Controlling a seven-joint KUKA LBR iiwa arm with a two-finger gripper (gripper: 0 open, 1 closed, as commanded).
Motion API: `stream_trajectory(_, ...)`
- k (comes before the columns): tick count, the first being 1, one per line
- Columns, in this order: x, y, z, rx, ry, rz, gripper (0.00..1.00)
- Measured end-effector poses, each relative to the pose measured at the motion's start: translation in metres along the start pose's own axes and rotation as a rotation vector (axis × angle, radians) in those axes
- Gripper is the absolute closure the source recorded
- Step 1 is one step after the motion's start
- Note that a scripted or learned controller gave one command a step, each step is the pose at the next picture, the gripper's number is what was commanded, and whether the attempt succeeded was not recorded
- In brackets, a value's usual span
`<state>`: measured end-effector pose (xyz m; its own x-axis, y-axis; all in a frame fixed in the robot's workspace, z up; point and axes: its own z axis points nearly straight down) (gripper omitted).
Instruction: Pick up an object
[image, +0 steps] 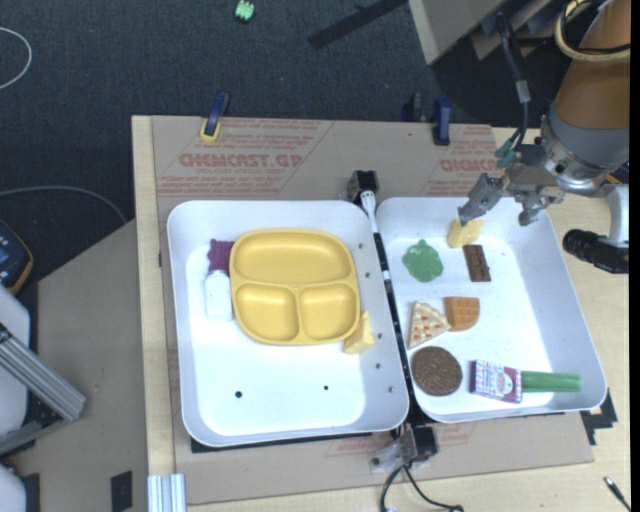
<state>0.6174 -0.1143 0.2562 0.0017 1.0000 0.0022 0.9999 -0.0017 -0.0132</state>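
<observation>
1. Nearest the camera, in the right bin (580, 330), lie a brown cookie (437, 370) and a purple packet (496, 382) with a green handle (549, 380).
2. Further back sit a pizza slice (427, 322), an orange block (462, 312), a green lump (423, 261), a brown bar (477, 263) and a pale yellow piece (463, 233).
3. The left bin (190, 330) holds a yellow tray (295, 285), with a white bottle (217, 296) and a purple thing (220, 253) beside it.
4. The gripper (510, 200) hangs over the right bin's far edge, jaws apart; one finger (478, 202) points at the yellow piece, which lies free, not between the fingers.
5. Likely step: closing in on that piece.
6. To do it well, centre both fingers astride the piece, descend straight, keep clear of the bin wall and the brown bar just beside it, then close before lifting.
</observation>
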Motion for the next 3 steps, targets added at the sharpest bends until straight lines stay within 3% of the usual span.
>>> stream_trajectory(1, 0.0, 0.002, -0.007, -0.012, -0.002, -0.002, 0.0)
stream_trajectory(3, 0.002, -0.005, 0.082, -0.007, -0.001, -0.001, 0.0)
